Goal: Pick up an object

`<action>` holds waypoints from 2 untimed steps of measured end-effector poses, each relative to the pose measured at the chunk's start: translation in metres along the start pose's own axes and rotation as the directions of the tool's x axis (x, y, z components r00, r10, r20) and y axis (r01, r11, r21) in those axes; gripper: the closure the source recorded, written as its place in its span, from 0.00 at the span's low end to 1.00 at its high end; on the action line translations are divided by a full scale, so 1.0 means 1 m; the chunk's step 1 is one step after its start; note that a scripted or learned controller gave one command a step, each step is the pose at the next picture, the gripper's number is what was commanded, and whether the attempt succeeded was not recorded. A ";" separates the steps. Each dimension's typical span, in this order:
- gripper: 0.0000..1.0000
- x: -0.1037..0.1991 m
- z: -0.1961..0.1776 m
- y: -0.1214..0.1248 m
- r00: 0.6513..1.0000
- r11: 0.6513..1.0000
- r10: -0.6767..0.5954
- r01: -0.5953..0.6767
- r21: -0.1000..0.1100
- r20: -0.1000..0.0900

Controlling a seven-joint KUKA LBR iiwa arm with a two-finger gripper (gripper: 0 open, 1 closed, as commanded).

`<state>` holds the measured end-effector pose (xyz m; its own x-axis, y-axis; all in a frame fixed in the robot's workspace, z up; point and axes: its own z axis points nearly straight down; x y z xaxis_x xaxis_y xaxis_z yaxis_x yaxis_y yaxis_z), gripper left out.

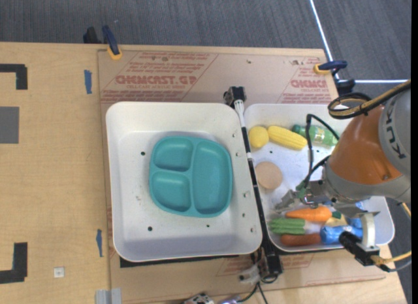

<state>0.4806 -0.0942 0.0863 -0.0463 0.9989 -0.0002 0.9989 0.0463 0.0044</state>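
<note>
Carrot (312,215), a toy one in orange, lies in the right bin (385,225) near its front edge, pointing roughly left to right. Directly above it sits the gripper (307,195), whose metal fingers (290,198) reach down and leftward to a spot just behind the carrot's left half. Whether they touch it cannot be told, and whether they are spread or pressed together cannot be told either; nothing is visibly pinched between them.

Right bin contents: a yellow lemon (258,136) and a yellow corn cob (287,137) lie side by side at the back; a green-capped item (319,135) lies just right of the corn, partly hidden by the arm (366,155). A tan disc (268,175) rests near the left wall, well clear of the fingers. At the front, a green pod (287,225) lies just beside the carrot, a red piece (297,238) lies along the front wall, and a blue item (334,234) sits to their right. These three crowd the carrot on its near side.

Left bin (124,165) holds a teal divided plate (191,174) with three compartments, set near the middle.

Both bins rest on a cardboard sheet (157,77) held by clamps. Black cables (349,103) loop over the arm at the back right.
</note>
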 end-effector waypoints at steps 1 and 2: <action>0.00 -0.025 0.000 -0.001 0.979 0.979 -0.205 0.205 -0.001 0.000; 0.00 -0.021 0.000 0.000 0.843 0.843 -0.538 0.538 0.000 0.003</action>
<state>0.4812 -0.1148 0.0866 -0.5761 0.8174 -0.0058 0.8174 0.5761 0.0039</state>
